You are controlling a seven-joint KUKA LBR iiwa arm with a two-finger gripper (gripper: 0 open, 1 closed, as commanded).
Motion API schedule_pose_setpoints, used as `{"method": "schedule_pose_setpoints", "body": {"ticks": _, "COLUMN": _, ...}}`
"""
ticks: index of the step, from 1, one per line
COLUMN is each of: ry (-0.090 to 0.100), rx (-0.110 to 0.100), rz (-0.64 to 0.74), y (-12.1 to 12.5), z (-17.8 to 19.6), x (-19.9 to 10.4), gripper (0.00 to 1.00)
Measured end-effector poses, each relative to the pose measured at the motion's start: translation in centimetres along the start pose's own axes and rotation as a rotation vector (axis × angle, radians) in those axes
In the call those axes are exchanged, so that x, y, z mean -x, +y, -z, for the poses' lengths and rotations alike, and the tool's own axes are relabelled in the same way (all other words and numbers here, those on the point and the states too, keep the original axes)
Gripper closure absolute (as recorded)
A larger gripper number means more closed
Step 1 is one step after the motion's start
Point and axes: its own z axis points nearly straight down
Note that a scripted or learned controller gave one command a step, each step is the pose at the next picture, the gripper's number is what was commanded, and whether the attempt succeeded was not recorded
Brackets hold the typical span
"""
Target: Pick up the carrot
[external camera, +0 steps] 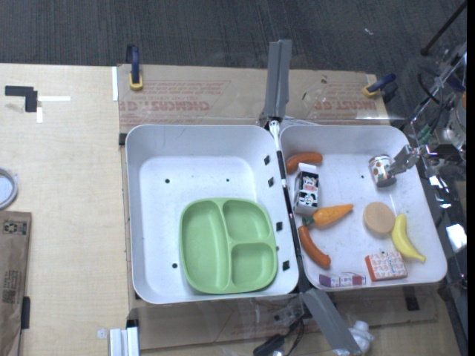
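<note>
Orange carrot [332, 214] lies untouched in the right bin [349, 141]; gripper state cannot be told.

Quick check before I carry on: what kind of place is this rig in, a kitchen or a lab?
Most likely a robotics lab bench, not a kitchen. Two white bins sit on cardboard held by clamps, the food is toys such as the carrot and banana, and cables hang at right.

Pale wooden desk [67, 154], bearing two white bins [148, 199] side by side, cardboard sheet [185, 91] clamped beneath them.
</note>
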Motion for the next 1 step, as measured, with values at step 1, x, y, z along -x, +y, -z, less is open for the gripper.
{"method": "schedule_pose_setpoints", "body": {"ticks": 1, "ry": 0.0, "rx": 0.002, "rz": 0.331, "y": -0.94, "z": -9.9, "x": -4.26, "gripper": 0.0}}
